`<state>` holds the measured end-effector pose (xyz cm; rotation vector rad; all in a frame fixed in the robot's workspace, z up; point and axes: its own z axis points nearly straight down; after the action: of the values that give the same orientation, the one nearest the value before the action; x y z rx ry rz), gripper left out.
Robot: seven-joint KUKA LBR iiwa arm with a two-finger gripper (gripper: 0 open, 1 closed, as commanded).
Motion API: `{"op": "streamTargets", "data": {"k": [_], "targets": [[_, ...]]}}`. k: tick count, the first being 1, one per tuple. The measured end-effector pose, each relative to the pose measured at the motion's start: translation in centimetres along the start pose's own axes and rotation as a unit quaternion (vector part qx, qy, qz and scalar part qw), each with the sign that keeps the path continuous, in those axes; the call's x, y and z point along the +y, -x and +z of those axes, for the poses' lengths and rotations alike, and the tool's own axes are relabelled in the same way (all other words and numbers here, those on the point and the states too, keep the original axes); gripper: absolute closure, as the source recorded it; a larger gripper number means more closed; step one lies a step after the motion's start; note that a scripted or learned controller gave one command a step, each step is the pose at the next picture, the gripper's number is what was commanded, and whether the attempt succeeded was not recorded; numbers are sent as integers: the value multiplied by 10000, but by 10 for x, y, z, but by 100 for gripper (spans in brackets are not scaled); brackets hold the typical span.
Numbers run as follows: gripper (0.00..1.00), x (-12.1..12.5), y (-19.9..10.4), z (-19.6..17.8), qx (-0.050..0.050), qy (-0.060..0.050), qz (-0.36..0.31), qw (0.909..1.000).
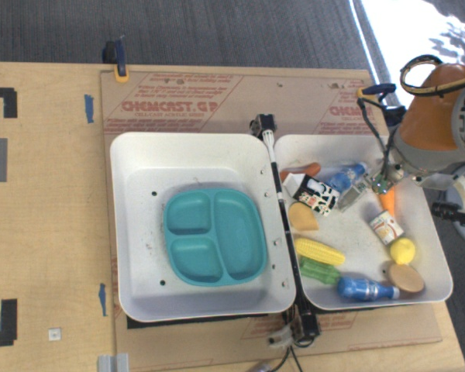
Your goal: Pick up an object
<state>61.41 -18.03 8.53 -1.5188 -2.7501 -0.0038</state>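
A robotics lab, plainly: a robot arm (438, 122) over two white bins (132, 161) on a cardboard-covered counter (46, 208) (blue tape marks, clamp (118, 56)), with grey carpet (217, 14) beyond.

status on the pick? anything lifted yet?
Done: the arm is over the right bin, its wrist low at the far edge near the carrot and blue wrapper. In hand: nothing visibly held. Left: the whole pick; corn, lemon and blue bottle lie in the bin. The teal tray sits in the left bin.
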Motion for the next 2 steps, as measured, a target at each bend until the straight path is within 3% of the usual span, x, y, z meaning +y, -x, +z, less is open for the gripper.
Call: {"op": "streamTargets", "data": {"k": [1,2], "targets": [[0,-4,-42,0,-10,2,-935,9956],[0,-43,-36,-1,-14,-6,-2221,9750]]}}
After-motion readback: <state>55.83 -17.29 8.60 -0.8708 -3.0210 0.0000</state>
